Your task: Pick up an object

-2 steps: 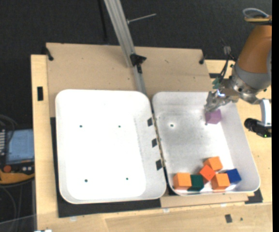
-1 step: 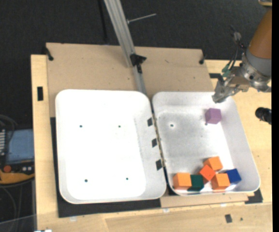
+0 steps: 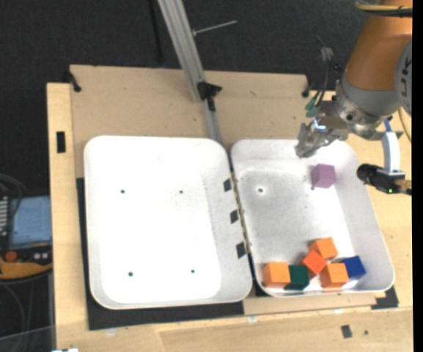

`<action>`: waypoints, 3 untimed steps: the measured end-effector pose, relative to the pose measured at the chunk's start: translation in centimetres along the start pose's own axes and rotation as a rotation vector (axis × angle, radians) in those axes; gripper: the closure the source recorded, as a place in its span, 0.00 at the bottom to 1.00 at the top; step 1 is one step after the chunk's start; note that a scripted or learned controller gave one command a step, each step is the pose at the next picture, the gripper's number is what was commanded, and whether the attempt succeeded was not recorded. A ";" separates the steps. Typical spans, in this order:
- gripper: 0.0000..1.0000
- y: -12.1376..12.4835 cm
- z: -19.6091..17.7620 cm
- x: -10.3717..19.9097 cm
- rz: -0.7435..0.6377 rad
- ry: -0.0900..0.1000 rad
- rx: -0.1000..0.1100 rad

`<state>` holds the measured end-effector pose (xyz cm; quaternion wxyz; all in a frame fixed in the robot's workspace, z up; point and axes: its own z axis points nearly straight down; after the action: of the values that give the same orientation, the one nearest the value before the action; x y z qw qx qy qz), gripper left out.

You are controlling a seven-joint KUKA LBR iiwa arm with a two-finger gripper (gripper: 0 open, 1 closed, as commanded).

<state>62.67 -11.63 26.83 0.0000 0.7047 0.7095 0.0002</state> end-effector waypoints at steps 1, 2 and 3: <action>1.00 0.3 0.7 4.2 0.001 0.000 0.001; 1.00 0.8 0.9 8.3 0.001 0.000 0.002; 1.00 1.8 2.5 13.1 0.001 -0.001 0.005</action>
<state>64.36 1.43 24.37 -0.0014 0.7050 0.7092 -0.0017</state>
